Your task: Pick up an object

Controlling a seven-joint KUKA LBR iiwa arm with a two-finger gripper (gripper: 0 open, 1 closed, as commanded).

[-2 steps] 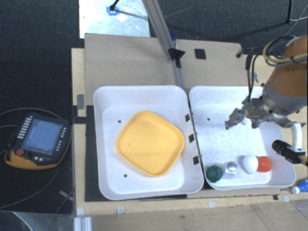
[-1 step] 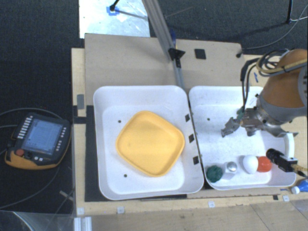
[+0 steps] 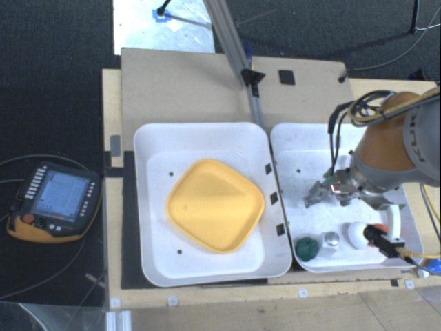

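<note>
Right, from my console I see the gripper [image 3: 317, 195] low over the right bin [image 3: 298, 143], roughly at the middle of the bin's floor and a little toward the wall it shares with the left bin [image 3: 155, 140]. The arm [image 3: 386, 150], grey with its orange band, comes in over the right bin's outer edge. I cannot tell whether the gripper is wide or narrow at this slant, and I see nothing held in it.

The pickable things in the right bin all lie along its near edge. A dark green ball [image 3: 306, 248] sits in the near corner beside the shared wall. Just beside it, toward the outer edge, is a small silver piece [image 3: 331, 239], and next along the same edge is a white rounded thing [image 3: 355, 234]. All three are apart from the gripper, which stands over bare floor between them and the bin's far edge.

In the left bin a yellow plate [image 3: 216, 204], square with rounded corners, lies flat and turned like a diamond. It covers most of the floor, slightly nearer the shared wall than the outer edge.

Off the bench, a teach pendant [image 3: 54, 200] rests on the dark floor past the left bin's outer edge.
</note>
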